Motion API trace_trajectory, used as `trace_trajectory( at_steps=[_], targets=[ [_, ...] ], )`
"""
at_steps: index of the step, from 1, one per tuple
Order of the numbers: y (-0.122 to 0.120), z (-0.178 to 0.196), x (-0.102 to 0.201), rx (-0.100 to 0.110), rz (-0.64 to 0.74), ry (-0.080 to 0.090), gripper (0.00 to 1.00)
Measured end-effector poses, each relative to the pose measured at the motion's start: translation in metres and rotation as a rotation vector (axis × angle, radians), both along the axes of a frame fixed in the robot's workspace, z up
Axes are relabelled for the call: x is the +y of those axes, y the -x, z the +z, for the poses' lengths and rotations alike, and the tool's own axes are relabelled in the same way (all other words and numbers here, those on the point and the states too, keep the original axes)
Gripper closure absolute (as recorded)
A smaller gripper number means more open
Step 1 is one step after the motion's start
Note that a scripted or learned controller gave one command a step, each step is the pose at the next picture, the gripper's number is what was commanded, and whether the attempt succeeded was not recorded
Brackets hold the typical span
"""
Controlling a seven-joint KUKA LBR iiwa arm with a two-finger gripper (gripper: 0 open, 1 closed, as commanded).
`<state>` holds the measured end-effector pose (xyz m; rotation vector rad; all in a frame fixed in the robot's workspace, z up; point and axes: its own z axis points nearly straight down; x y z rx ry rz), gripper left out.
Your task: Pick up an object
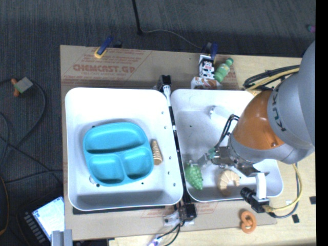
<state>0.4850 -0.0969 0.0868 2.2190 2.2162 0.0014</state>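
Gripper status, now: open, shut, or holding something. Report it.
Gripper: cannot be told; it hangs low in the right bin between the green toy and the tan toy.

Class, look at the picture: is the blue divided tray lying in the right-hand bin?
No, the blue divided tray lies in the left bin, with a small tan object beside it.

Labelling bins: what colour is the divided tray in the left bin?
Light blue: the divided tray shows best in the camera view, lying in the left bin.
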Motion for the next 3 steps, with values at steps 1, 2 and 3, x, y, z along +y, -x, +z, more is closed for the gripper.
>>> trace_trajectory(
  at_steps=[1,2,3],
  targets=[
    [-0.001,0.01,-0.001,-0.002,-0.001,0.002,1.0],
    [-0.087,0.001,-0.026,-0.004,0.002,-0.001,1.0],
    [0.001,0.098,0.008,0.005,0.002,-0.003,1.0]
  ],
)
